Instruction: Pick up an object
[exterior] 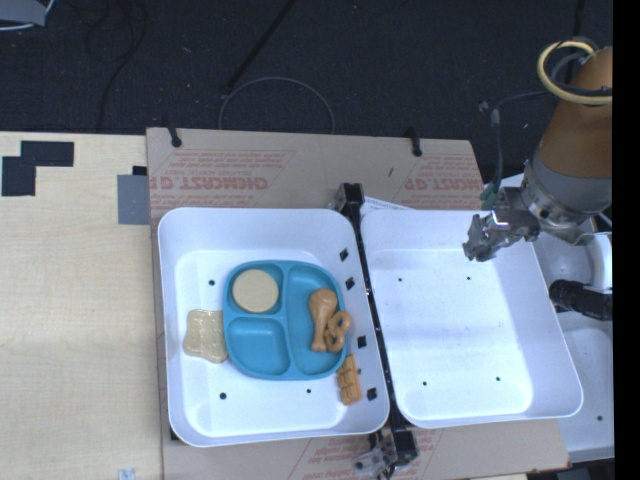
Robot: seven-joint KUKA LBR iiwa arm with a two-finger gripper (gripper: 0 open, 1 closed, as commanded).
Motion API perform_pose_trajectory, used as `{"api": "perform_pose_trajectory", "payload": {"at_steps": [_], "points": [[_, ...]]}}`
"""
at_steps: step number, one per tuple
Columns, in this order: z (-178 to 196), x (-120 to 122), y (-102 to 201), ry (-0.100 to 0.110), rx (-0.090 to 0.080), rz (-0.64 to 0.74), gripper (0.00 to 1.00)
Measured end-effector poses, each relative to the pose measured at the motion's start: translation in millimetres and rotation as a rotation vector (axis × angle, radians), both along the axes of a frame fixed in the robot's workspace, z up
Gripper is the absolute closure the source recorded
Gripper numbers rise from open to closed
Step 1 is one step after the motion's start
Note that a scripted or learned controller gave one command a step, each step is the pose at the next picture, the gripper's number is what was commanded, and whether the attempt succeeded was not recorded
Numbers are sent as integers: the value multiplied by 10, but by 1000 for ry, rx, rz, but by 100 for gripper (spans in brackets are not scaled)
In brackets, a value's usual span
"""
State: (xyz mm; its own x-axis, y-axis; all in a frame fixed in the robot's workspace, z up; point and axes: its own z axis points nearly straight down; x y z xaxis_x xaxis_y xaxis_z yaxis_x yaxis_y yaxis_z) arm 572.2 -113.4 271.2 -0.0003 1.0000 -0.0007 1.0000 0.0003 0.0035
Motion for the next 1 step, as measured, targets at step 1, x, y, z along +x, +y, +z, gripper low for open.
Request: {"api": "perform_pose_trajectory", "payload": {"at_steps": [1], "points": [[22, -62, 523, 7, 2, 3, 100]]}}
